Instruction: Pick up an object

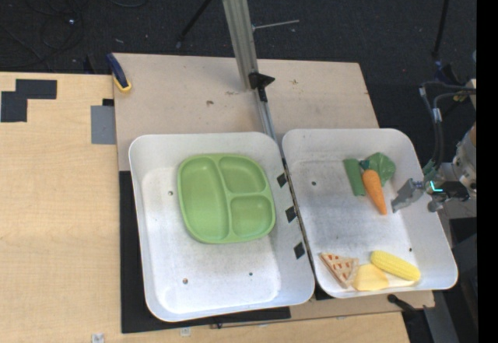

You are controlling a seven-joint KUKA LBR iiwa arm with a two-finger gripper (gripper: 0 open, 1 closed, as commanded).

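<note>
Orange carrot (pixel 374 190) with green top, mid-right; corn cob (pixel 395 265), yellow chunk (pixel 370 278), waffle wedge (pixel 338 267) clustered lower right.

arm: enters at the view's right edge | tool (pixel 410 195): low, reaching leftward | wrist: mostly cut off

Grey metal pincer (pixel 406 197), small cyan light behind it, black cable above

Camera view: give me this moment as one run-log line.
claw: at right bin right rim, nothing visibly held | nearest: carrot | also in right bin: corn, waffle piece | left bin: green divided plate
</note>
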